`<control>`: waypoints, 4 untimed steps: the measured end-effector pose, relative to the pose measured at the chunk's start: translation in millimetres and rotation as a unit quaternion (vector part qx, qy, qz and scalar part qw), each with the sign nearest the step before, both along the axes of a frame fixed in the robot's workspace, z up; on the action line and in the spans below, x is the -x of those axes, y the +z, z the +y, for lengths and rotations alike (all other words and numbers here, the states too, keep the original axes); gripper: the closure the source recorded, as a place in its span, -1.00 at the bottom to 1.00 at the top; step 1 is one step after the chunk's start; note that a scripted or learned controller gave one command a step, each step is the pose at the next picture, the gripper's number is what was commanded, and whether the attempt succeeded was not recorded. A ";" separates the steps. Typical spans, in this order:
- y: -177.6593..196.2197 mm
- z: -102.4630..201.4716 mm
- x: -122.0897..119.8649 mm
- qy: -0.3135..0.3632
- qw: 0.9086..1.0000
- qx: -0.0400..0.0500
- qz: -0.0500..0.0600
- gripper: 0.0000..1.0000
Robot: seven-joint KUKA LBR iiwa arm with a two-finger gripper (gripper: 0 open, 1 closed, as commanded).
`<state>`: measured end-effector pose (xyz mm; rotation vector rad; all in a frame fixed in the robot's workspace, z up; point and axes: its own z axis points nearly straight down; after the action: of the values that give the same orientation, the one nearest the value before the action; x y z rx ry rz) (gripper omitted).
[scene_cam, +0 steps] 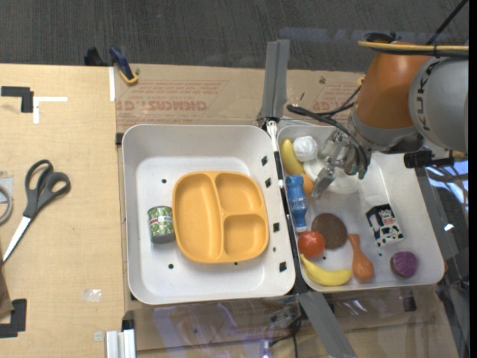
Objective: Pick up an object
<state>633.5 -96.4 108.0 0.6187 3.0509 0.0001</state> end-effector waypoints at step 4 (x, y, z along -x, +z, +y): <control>-11.6 0.2 69.3 -0.202 0.979 -0.006 0.005 -1.00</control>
<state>564.2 -96.3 96.4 1.2283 2.8754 0.0068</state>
